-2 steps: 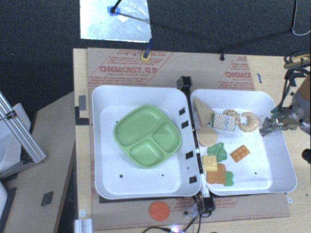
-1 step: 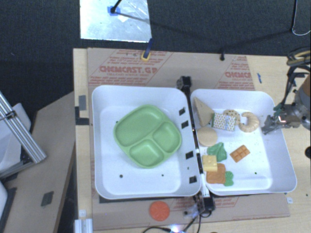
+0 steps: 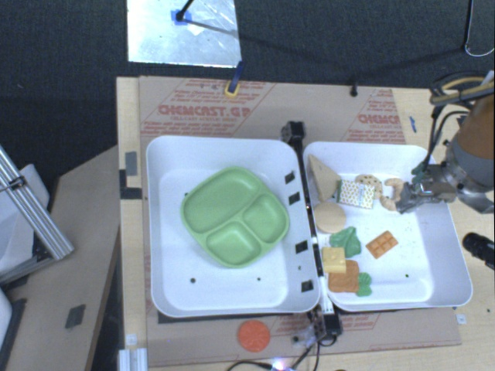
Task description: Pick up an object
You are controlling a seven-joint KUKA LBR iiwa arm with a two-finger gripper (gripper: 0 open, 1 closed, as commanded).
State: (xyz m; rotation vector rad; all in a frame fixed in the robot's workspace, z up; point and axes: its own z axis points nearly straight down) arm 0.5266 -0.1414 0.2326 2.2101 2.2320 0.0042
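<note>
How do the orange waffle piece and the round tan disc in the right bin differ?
The orange waffle piece is square with a grid pattern; the round tan disc is circular and plain. The waffle piece is darker orange, the disc pale tan. The waffle piece looks smaller and lies apart in open space; the disc sits by the bin's left wall, close beside other items. Both lie flat in the right bin.

green tray (image 3: 234,216) in left bin (image 3: 166,284), toy food in right bin (image 3: 448,273)
</note>
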